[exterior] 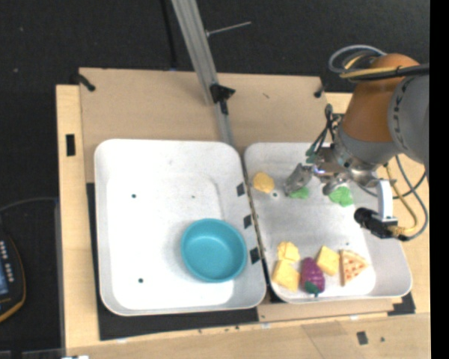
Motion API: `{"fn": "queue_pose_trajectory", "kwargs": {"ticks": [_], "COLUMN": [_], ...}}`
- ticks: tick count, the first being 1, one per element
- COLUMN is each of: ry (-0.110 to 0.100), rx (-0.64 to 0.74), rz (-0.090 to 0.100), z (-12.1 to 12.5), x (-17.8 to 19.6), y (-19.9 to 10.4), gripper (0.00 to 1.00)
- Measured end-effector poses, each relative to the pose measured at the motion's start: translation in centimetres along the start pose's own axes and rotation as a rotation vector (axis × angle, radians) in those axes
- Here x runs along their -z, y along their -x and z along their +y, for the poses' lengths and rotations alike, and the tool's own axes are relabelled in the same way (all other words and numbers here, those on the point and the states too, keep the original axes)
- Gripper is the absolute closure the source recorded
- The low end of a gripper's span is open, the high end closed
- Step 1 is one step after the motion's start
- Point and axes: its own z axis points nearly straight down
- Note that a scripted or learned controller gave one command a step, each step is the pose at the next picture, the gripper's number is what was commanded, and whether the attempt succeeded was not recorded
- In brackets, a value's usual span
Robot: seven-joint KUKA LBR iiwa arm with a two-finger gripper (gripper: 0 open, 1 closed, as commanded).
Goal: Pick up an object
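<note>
Arm (374, 111) is cut off at the right edge. Claw (316, 183) is seen spread open low over the right bin (284, 155), nothing between its fingers. Two green bits (343, 196) are partly hidden beneath the fingers; their shape cannot be made out. Yellow piece (263, 182) lies near the left wall. Cheese (287, 264), grapes (312, 274) and pizza slice (352, 265) are crowded along the front edge. Blue bowl (213, 250) sits in the left bin (135, 170), much floor left free.

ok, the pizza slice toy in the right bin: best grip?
Probably top-down on the pizza slice, closing across its two straight sides near the middle. It lies flat near the right bin's front corner, with a yellow block close on its left, so a side approach looks crowded. The end effector sits farther back.
</note>
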Motion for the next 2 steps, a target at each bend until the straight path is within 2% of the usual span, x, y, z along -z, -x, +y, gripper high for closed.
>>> {"fn": "queue_pose_trajectory", "kwargs": {"ticks": [1, 2], "ry": [0.002, 0.010], "rx": [-0.001, -0.006], "rz": [0.000, 0.001], "z": [0.1, 0.3], "x": [-4.3, -2.9], "y": [0.5, 0.5], "gripper": [0.00, 1.00]}}
